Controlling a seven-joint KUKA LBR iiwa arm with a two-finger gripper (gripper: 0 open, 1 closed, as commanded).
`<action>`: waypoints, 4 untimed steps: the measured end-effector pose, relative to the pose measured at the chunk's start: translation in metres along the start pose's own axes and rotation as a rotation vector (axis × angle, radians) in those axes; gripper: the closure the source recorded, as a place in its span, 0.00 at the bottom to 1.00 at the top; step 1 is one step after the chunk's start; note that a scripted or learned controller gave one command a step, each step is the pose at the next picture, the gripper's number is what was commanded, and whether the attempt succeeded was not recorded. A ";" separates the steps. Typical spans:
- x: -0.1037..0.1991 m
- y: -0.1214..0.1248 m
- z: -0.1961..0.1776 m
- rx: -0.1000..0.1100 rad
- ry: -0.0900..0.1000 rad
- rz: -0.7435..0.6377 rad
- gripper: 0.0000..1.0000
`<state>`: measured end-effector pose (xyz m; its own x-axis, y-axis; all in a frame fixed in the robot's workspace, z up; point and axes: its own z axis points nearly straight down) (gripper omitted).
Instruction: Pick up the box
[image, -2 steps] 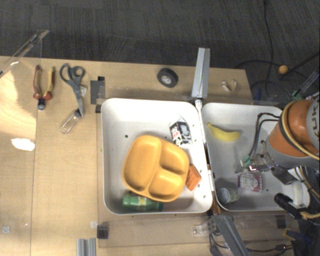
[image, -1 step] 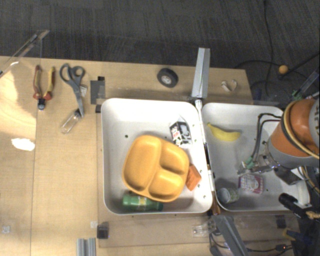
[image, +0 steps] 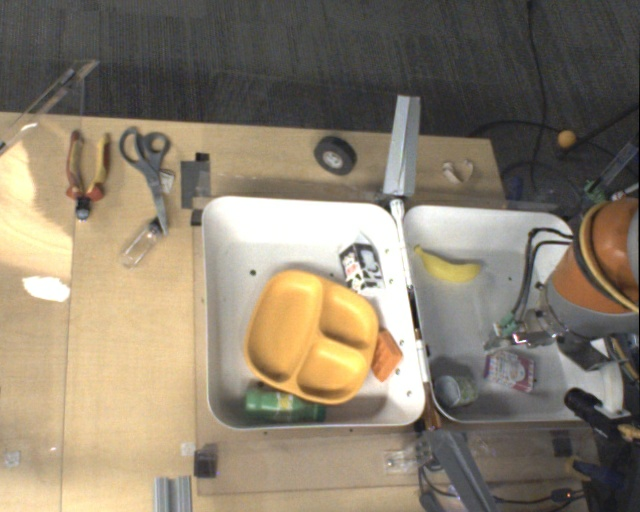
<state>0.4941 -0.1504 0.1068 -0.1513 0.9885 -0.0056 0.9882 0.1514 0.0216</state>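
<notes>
Two white bins sit side by side on the desk (image: 120, 330). I'm over the right white bin (image: 470, 225), my hand (image: 515, 335) low, just above the small pink-and-white carton box (image: 509, 371) lying flat near the front wall. Whether my hand is open or closed, I can't tell. Nothing gripped that I can see. A yellow banana (image: 449, 266) lies well behind.

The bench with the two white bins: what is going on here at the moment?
A grey robot arm with an orange band reaches in over the right bin, above a small pinkish box lying on the bin floor beside a banana and a can. The left bin holds a yellow divided plate and a green bottle.
</notes>
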 end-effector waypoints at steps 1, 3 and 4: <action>0.019 -0.002 -0.006 0.016 0.004 0.068 0.00; -0.029 -0.010 -0.013 0.016 0.003 0.001 0.00; -0.054 -0.012 0.017 0.010 0.003 -0.047 0.00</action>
<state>0.4911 -0.2054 0.0895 -0.1980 0.9802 -0.0033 0.9801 0.1980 0.0113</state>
